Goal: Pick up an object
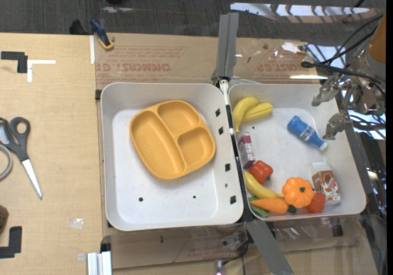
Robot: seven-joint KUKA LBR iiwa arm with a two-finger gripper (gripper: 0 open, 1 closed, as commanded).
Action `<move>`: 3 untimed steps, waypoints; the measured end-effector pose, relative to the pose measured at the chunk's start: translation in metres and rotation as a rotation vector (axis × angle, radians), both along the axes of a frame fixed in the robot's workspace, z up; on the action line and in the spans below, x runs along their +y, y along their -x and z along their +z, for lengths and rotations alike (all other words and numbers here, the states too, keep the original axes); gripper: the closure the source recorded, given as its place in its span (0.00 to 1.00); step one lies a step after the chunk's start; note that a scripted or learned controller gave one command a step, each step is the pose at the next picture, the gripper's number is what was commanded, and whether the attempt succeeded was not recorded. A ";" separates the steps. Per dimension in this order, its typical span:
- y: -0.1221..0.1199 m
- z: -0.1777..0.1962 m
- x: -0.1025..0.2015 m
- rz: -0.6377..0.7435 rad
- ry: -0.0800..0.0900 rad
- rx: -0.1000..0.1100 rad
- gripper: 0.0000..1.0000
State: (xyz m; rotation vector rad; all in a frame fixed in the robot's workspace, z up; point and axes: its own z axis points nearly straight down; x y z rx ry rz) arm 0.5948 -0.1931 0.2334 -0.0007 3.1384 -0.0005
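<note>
The right bin [344, 203] holds a yellow banana bunch [252, 110], a blue bottle [306, 132] lying on its side, a dark red packet [246, 148], a red pepper [261, 171], a second banana [261, 188], a carrot [270, 205], an orange pumpkin [297, 191] and a small brown-and-white carton [324, 183]. My gripper [324, 117] hangs over the bin's right side, just right of the blue bottle. It is open, its two metal fingers spread apart with nothing between them.
The left bin [116, 206] holds a yellow divided plate [172, 139]. Scissors [21, 151] lie on the bench at the far left. A blue clip [101, 34] sits behind the left bin. Cables run along the right edge behind the arm.
</note>
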 end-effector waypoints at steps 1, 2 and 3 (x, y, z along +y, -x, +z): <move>-0.042 -0.140 0.019 -0.127 0.000 -0.003 0.00; -0.044 -0.129 0.020 -0.123 0.002 -0.008 1.00; -0.043 -0.129 0.020 -0.123 0.002 -0.008 0.00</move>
